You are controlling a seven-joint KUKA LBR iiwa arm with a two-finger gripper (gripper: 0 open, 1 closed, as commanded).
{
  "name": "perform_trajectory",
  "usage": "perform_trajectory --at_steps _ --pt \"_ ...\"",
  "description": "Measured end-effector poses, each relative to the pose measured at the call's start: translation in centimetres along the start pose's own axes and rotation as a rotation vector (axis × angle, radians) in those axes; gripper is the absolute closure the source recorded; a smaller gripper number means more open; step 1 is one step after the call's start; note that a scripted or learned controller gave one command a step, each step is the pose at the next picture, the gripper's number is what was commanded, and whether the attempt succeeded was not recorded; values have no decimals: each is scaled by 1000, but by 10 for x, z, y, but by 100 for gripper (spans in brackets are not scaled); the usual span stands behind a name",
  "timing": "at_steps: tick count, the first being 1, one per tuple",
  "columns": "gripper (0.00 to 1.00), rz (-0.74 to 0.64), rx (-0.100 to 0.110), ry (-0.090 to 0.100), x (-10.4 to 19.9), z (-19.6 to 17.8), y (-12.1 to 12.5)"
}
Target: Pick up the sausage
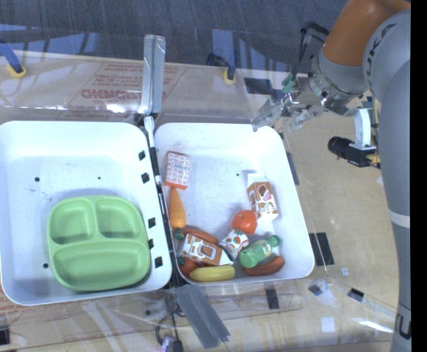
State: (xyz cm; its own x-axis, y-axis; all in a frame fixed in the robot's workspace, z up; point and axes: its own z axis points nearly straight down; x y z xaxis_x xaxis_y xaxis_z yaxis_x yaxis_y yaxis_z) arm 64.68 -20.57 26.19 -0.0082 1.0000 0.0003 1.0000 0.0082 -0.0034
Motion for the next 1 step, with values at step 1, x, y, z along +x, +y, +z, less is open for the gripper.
perform_trajectory --at_steps 1 --pt "0 -186 0 0 5 107 -43"
